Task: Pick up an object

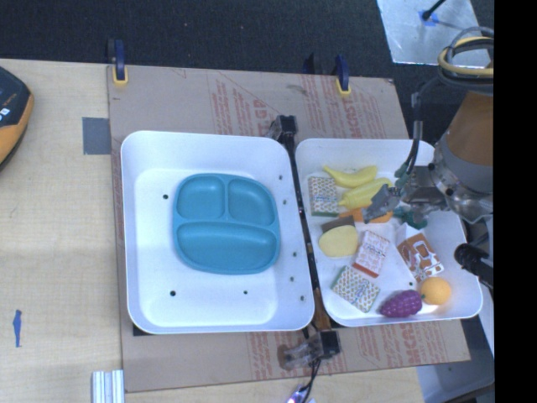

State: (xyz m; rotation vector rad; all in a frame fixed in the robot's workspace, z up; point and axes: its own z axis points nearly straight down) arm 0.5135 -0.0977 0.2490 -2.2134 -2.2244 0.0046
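Observation:
The right bin [331, 309] holds several small items. Two yellow bananas [356, 175] lie at its back, beside a patterned packet [323, 196]. An orange carrot-like piece [375, 217] sits mid-bin on a dark brown piece [336, 223]. Nearer the front are a pale yellow round [338, 241], a red-and-white packet [372, 253], a green-patterned packet [356, 289], purple grapes [401, 304], an orange [435, 291] and a brown packet [421, 256]. My gripper [397, 210] hangs low over the middle of this bin, open, with fingers spread just right of the carrot piece and nothing between them.
The left bin [143, 225] bears a blue divided plate [226, 222]. The two bins meet along a rim with black clips at back and front. The arm's grey body and orange band [471, 137] stand over the right bin's far right corner. A yellow device [10, 112] lies at the left edge.

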